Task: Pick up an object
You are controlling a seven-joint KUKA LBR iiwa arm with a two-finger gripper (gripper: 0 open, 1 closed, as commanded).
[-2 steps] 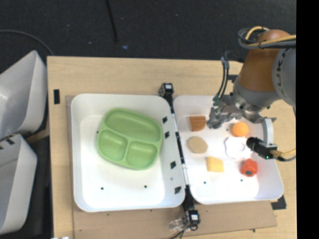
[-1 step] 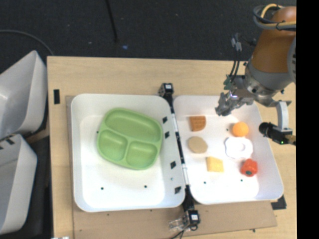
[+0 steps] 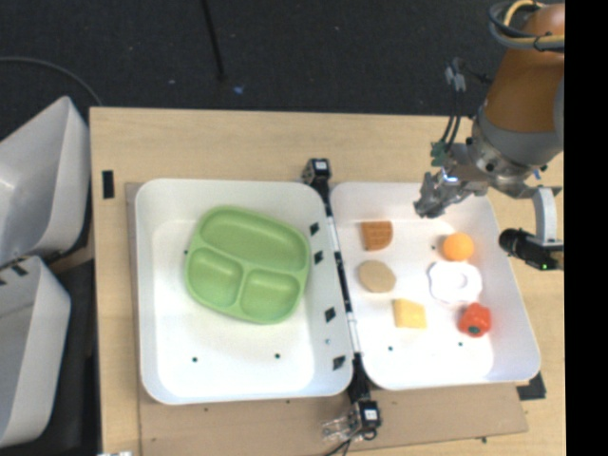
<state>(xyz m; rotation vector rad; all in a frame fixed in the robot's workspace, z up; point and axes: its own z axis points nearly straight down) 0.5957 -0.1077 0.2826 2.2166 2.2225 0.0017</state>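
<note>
Above the right bin (image 3: 513,350) (upper part) hangs the gripper (image 3: 432,200); orange ball (image 3: 458,246) near.

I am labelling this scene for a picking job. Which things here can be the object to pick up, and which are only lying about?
For the job:
gripper
brown block
tan round piece
orange ball
white round piece
yellow wedge
red piece

Lying about:
green divided plate
left bin
right bin

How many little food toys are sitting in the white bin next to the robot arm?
6 in the right white bin: brown waffle-like square, round tan cookie, yellow cheese wedge, small orange ball, white round piece, red tomato-like toy. None seem hidden.
</note>
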